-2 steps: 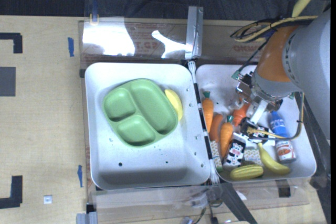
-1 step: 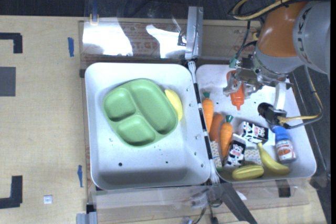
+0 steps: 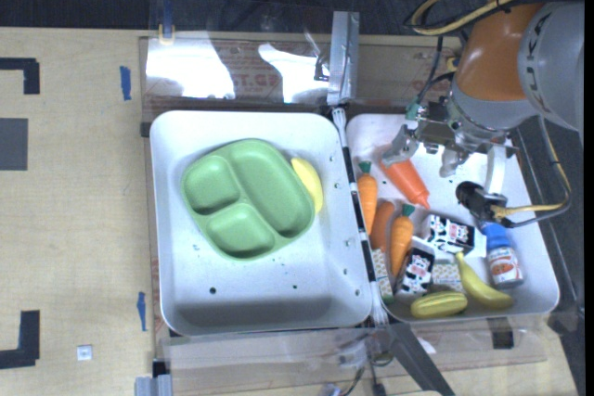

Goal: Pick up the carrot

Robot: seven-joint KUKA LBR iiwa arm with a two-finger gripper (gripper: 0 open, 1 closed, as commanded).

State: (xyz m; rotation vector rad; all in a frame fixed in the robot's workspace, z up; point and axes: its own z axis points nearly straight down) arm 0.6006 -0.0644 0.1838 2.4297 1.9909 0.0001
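Several carrots lie in the right bin [image 3: 538, 292]. One orange carrot [image 3: 368, 201] with a green top lies along the bin's left wall. A redder carrot [image 3: 408, 181] lies slantwise near the bin's middle. Two more carrots [image 3: 400, 238] rest side by side below them. My gripper [image 3: 429, 151] hangs over the back of the right bin, just above and to the right of the redder carrot's upper end. Its fingers [image 3: 406, 142] stand apart with nothing between them.
The left bin [image 3: 186, 292] holds a green divided plate [image 3: 249, 197] with a yellow thing [image 3: 309, 182] at its right edge. In the right bin are a banana [image 3: 484, 284], another yellow piece [image 3: 438, 303], a blue-capped bottle [image 3: 502, 259] and two black-and-white cartons [image 3: 450, 234].
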